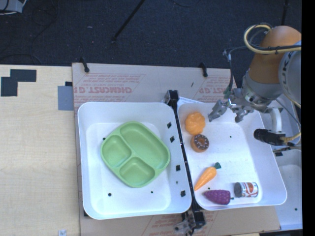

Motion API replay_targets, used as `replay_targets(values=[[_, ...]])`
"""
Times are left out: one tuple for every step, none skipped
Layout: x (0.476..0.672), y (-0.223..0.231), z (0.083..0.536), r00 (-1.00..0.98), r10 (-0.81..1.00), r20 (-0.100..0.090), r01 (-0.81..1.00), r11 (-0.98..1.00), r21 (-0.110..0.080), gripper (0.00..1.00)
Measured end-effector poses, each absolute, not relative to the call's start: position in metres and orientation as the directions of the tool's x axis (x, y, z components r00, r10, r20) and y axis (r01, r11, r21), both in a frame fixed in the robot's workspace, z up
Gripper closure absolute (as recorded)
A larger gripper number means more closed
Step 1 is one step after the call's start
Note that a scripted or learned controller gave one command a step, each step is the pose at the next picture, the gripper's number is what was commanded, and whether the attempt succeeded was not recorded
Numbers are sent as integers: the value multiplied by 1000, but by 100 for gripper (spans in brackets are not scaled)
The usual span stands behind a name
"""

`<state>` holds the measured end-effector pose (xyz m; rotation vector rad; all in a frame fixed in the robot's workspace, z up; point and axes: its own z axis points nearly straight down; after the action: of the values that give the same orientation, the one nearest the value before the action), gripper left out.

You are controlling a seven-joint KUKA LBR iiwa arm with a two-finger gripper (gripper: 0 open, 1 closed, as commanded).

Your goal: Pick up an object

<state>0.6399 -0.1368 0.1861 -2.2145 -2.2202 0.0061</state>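
Camera view: orange [195,123] just left of fingers [215,112]

This is a robotics lab, not a home. A pale wooden bench [34,156] carries a cardboard sheet [128,85] clamped under two white bins [93,200], which hold toy food and a green divided plate [135,153]. Loose cables [133,9] trail over dark carpet [162,28] behind, and an industrial arm [273,58] reaches in.

Dark carpet floor [74,28] w/ cables behind bench; light wood benchtop [34,156] at left; cardboard sheet [123,85] under bins.
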Motion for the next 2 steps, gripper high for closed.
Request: replay_targets(values=[[638, -130, 123, -4, 1000, 1, 1000, 4, -7, 0], [638, -129, 86, -4, 1000, 0, 1000, 4, -5, 0]])
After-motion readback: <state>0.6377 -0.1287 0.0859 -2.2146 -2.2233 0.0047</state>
